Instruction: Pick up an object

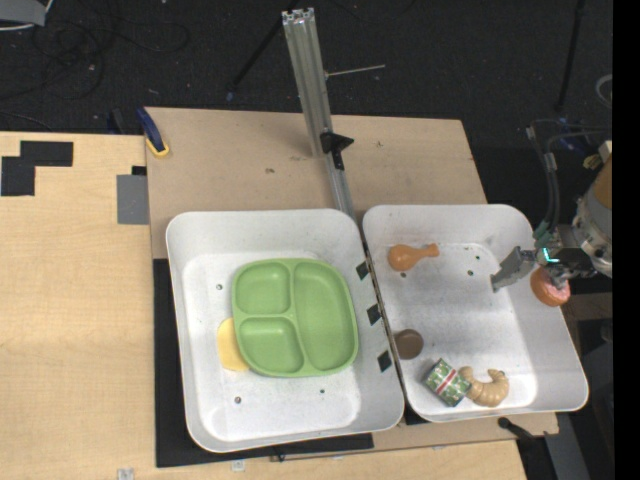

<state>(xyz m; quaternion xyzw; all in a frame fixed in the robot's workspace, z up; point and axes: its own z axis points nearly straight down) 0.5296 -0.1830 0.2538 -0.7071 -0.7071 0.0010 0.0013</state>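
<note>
One gripper (522, 266) sits at the right rim of the right bin (470, 218), and you cannot tell from this view how it is set. An orange-red round object (549, 286) sits just beside it, at the rim; whether it is held is unclear. Your nearest clear target, I judge, is the orange drumstick-shaped toy (411, 256), across the bin floor, its long axis running roughly toward the gripper. Farther off, toward the near wall, lie a brown puck (408, 344), a green carton (444, 382) and a tan curled piece (489, 387). Beyond those, the left bin (200, 238) holds a green divided plate (295, 317).
</note>
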